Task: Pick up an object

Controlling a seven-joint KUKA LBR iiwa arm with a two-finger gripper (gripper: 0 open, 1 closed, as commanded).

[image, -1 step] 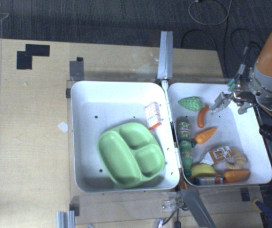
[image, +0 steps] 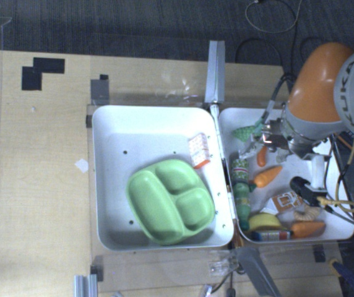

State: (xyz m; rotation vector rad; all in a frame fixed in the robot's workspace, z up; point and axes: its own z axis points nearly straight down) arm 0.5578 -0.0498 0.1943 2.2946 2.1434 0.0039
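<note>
My gripper [image: 262, 145] hangs over the back left part of the right bin [image: 344, 228], under the arm's orange band. A small orange-red piece [image: 262, 158] lies directly below it; contact cannot be judged. An orange carrot [image: 267, 176] lies just in front of that. A green leafy item [image: 247, 132] sits to the gripper's left. Down the bin's left wall lies a green bottle [image: 241, 187]. At the front are a yellow fruit [image: 264, 220], an orange item [image: 307, 229] and a brown and white packet [image: 286, 200].
The left bin [image: 112, 166] holds a green divided plate [image: 171, 200] and a small orange and white box [image: 199, 150] near its right wall. A metal post [image: 215, 73] stands between the bins at the back. Cables [image: 335, 204] run along the right bin's right side.
</note>
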